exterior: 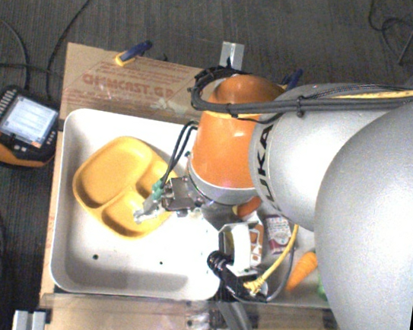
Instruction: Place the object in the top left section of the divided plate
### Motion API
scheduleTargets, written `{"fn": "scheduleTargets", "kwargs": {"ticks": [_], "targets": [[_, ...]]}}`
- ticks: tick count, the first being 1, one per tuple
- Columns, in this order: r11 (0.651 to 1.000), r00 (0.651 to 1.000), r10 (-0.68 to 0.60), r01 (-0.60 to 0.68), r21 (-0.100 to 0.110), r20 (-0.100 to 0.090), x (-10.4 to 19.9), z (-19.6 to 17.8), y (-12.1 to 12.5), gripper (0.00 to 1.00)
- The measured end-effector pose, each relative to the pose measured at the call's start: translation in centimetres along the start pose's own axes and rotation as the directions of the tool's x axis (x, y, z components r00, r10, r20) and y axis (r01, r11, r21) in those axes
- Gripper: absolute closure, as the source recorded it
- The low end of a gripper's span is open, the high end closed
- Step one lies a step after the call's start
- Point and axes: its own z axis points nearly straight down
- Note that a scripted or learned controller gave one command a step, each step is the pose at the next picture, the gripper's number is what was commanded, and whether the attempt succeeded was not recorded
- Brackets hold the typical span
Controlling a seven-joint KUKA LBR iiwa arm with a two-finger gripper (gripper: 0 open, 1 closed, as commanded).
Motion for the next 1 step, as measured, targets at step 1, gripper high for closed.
{"fn": "scheduleTargets", "kwargs": {"ticks": [1], "targets": [[1.000, 1.000, -0.003, 0.003, 0.007, 0.003, 0.02, -0.58, 0.00, 1.00]]}}
